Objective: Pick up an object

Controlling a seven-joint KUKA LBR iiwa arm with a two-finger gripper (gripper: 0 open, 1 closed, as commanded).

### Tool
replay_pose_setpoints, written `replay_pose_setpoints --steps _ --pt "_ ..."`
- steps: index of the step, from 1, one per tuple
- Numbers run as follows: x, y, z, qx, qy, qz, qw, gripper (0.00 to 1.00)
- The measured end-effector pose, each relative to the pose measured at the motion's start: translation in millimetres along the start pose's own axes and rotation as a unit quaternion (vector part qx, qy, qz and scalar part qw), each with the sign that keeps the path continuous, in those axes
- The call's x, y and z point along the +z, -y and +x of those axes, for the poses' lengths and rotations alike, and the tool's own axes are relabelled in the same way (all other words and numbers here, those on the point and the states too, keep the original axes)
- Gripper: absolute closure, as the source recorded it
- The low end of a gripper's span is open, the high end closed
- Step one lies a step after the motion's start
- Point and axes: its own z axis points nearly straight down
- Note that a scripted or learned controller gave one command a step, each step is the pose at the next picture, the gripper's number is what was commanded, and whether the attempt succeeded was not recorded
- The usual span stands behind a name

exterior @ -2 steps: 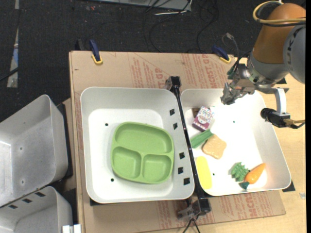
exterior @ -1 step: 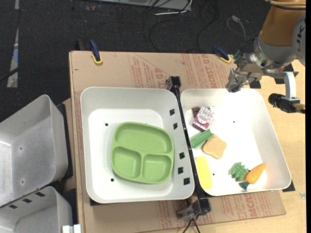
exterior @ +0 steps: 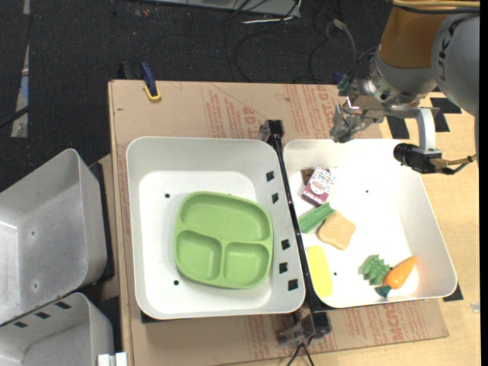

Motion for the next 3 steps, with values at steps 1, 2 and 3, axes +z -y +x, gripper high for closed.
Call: replay_pose_setpoints --steps 1,2,3 --pt "-2 2 48 0.0 0.0 0.001 1.0 1.0" --pt "14 1 107 0.001 0.0 0.002 1.0 1.0" --pt "24 7 153 0.001 0.0 0.002 1.0 1.0"
